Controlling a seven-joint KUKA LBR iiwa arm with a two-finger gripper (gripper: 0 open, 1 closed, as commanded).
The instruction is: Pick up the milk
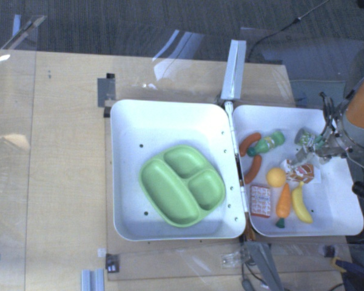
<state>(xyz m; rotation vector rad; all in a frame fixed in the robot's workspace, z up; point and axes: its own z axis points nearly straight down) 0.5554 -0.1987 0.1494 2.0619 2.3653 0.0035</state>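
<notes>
The gripper (312, 153) is hovering just above the milk (301, 173), right of the lemon (276, 177); its closure cannot be told. Nothing is lifting yet; grasping remains.

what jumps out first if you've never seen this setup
The big green divided plate fills much of the left bin, tilted at an angle. The right bin holds a cluster of toy food: a green bottle, red sausages, a lemon, a carrot, a banana and a small red carton. The gripper reaches in from the right, over that bin's upper part.
</notes>
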